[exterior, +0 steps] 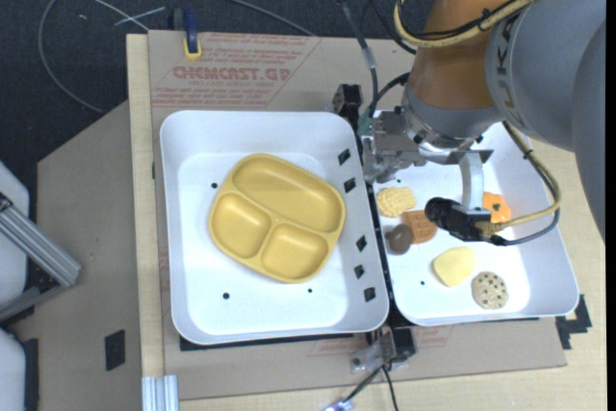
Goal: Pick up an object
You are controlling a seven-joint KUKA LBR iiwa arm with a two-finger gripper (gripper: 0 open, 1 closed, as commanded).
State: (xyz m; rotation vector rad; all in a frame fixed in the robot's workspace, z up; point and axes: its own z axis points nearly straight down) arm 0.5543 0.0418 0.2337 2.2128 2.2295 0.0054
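Observation:
The right bin (539, 236) holds several small food pieces. A round ridged cracker (396, 200) lies near its left wall, with a dark brown lump (397, 240) and a tan square piece (422, 226) just below it. Toward the front lie a pale yellow piece (453, 266) and a chocolate-chip cookie (490, 289). A small orange piece (495, 205) sits further right. My gripper (382, 165) hangs over the bin's upper left corner, just above the cracker. Nothing shows in its grasp.
A yellow divided plate (277, 217) lies in the middle of the left bin (192, 159). The wall between the two bins (371, 236) runs just left of the gripper. The arm's bulk covers the back of the right bin.

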